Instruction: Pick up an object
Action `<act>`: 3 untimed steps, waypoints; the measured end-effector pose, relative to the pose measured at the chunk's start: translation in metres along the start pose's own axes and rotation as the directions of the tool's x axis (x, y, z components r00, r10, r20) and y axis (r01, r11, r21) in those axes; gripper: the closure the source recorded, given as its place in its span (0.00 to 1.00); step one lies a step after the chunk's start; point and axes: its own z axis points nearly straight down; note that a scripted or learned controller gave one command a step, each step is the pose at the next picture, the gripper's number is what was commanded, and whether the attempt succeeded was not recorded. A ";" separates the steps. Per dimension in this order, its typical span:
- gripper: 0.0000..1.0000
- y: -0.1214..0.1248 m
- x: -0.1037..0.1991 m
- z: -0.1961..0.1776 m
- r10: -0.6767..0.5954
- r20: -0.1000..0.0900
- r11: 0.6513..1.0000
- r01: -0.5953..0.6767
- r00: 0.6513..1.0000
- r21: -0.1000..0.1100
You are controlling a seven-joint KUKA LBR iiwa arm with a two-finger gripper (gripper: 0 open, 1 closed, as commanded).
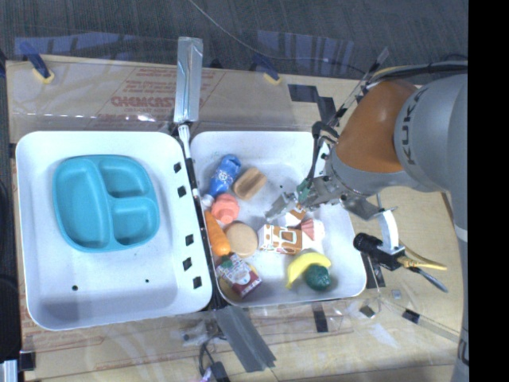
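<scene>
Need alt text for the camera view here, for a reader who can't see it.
A grey and orange robot arm reaches from the right, its claw low over the right white bin of toy foods, including a banana, carrot and blue bottle. The left bin holds a blue divided tray.

A single fixed camera looks down at a slant from above the bench (262, 86), taking in both white bins (40, 213) side by side, with the arm (413, 126) entering from the right.

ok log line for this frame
arm: over right bin | gripper: low among toys, grasp unclear | banana: lying in bin | left bin: blue tray
</scene>
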 end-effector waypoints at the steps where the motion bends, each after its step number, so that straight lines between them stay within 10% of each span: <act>1: 0.00 0.086 0.029 0.069 -0.046 -0.002 0.999 0.046 0.999 0.002; 2: 0.00 0.050 0.035 0.068 0.108 -0.001 0.994 -0.108 0.994 0.004; 3: 0.00 0.122 0.025 0.067 0.171 0.001 0.985 -0.171 0.985 0.001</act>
